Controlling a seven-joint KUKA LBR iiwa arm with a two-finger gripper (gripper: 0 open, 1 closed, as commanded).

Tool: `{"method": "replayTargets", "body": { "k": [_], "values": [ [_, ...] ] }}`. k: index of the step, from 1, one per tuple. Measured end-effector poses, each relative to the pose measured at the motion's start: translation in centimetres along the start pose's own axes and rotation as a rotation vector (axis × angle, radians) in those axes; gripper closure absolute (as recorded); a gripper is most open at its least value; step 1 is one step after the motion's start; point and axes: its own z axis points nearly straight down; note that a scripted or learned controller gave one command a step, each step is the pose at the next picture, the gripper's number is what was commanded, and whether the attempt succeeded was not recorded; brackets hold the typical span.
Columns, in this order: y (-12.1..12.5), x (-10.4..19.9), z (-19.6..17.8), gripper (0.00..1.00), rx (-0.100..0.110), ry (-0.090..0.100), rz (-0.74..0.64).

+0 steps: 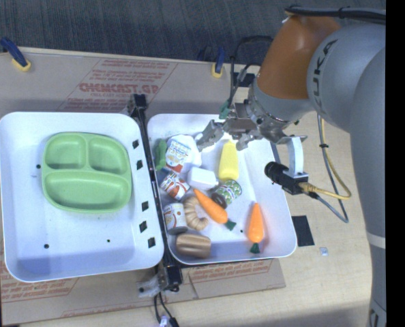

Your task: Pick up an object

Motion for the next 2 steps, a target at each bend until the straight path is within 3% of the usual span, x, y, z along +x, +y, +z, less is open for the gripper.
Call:
{"method": "replayTargets", "body": {
  "k": [1, 2],
  "values": [
    [-6.1, -0.5, -13.6, 0.00, -0.009, -0.003, 0.000],
    [-5.8, -0.3, 13.9, 0.00, 0.003, 0.001, -0.001]
  ]
}}
